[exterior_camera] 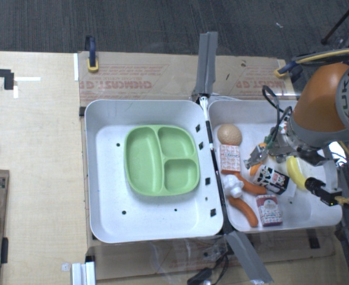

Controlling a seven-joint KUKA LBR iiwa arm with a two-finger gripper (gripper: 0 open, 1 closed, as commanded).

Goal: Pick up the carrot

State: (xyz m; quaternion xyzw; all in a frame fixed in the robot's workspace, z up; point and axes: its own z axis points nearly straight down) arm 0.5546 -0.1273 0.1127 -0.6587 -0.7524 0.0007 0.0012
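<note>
Lying flat in right bin (317, 218), carrot (246, 211) sits near front wall, beside white piece (233, 187) | second orange piece (252, 188) just behind, crowding access | pincer (263, 153) poised above clutter; grip state undeterminable.

You see: bins (97, 159) smooth white plastic | tray (161, 159) matt green plastic | bench (31, 159) pale wood | carrot (245, 211) glossy orange
</note>
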